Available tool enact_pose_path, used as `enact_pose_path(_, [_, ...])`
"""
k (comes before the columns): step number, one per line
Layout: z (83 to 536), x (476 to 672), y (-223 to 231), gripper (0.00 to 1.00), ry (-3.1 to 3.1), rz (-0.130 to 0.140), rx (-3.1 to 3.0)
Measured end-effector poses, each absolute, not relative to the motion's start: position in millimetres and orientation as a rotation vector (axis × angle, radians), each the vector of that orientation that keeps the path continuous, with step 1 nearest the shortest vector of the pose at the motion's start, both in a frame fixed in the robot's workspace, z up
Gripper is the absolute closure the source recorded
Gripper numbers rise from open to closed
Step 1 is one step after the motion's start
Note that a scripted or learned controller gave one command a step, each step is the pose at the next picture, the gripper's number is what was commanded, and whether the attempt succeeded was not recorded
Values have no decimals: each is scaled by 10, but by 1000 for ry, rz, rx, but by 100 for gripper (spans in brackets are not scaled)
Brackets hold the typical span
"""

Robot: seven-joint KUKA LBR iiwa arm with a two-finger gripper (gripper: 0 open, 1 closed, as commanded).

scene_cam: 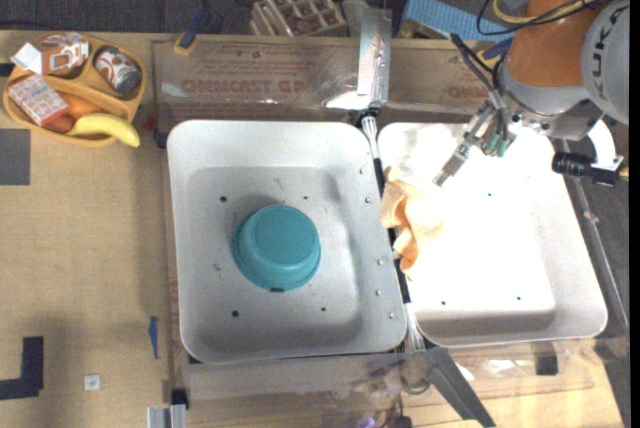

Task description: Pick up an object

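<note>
On the worktop (90, 246) sit two white bins; a teal bowl (278, 247) lies upside down in the left one, while the gripper (470, 151) hovers over the right bin (500, 256), whether open I cannot tell.

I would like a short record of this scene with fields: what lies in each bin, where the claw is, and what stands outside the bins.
left bin: teal bowl, upside down, near the middle
right bin: orange and white crumpled cloth at its left wall
claw: above the right bin's upper part, nothing seen between its fingers
outside bins: yellow tray with a banana, top left
</note>
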State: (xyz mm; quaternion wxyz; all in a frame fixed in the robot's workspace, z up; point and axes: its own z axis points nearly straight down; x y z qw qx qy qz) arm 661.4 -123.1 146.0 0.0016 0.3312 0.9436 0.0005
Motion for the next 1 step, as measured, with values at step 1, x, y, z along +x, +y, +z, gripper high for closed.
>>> enact_pose_path(1, [895,6143,-990,0,2896,5,1194])
